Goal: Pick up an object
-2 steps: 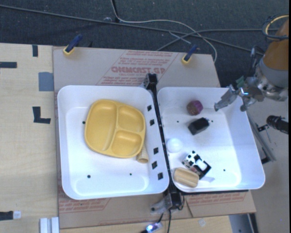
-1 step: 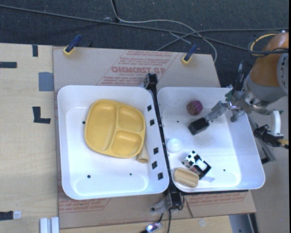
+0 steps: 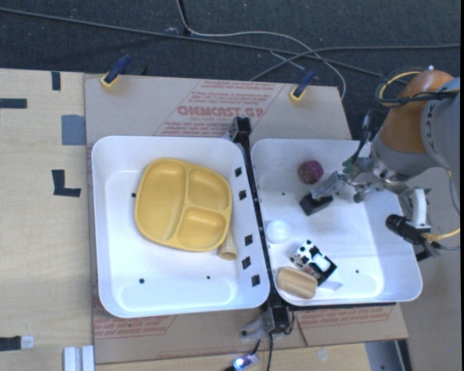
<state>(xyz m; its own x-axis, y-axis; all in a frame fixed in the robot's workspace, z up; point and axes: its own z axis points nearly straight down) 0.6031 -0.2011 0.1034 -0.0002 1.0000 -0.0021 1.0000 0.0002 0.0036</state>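
While the gripper (image 3: 315,204) hangs low over the middle of the right bin (image 3: 387,284), its dark fingers look closed on nothing, with the purple ball (image 3: 310,171) just beside them toward the far edge. Seen from the camera view, that ball is the likeliest target (the white ball (image 3: 277,229) by the left wall and the tan block (image 3: 297,283) at the near edge lie farther off). A good grasp would mean spreading the fingers first, centring them over the ball, then descending straight before closing.

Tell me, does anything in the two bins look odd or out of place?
Slightly. The yellow divided plate lies turned at an angle in the left bin, with a small tan piece touching its lower right edge. Nothing looks spilled or broken.
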